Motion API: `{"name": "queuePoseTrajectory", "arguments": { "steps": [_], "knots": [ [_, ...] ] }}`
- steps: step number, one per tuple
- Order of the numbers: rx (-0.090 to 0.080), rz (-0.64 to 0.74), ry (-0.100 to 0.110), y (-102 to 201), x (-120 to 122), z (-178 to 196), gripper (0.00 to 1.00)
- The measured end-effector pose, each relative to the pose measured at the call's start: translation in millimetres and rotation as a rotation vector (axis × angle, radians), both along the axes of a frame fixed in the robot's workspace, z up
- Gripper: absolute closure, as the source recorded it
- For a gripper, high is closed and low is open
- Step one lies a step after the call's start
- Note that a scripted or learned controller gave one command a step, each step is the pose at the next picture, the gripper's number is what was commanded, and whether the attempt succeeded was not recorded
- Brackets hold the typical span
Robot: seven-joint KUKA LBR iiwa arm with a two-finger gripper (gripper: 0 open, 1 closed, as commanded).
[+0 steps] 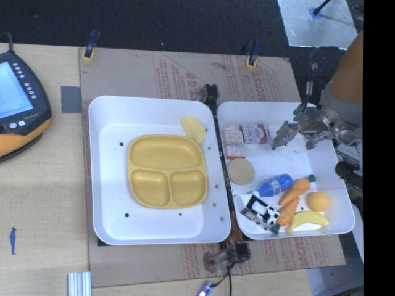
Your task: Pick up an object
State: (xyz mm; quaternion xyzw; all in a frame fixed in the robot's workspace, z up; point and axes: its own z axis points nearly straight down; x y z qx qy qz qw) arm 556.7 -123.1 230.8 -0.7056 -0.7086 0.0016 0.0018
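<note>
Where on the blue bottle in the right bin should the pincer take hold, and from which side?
Probably across the middle of the blue bottle, coming straight down. It lies on its side, slanting from lower left to upper right, so the pincer should close across its narrow width. The carrot lies close along its lower right side, so one finger must slip between them; the upper left side looks freer.

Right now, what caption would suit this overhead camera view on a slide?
Robot gripper hovers open over the right bin of toy food; yellow divided tray sits in the left bin.
</note>
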Motion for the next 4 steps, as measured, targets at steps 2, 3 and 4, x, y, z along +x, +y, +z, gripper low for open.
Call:
{"name": "queuePoseTrajectory", "arguments": {
  "steps": [2, 3, 4],
  "knots": [
    [-0.001, 0.003, -0.001, -15, -19, -140, 0.0],
    [-0.003, 0.007, 0.002, -16, -20, -129, 1.0],
    [0.001, 0.001, -0.003, 78, 46, -38, 1.0]
  ]
}}
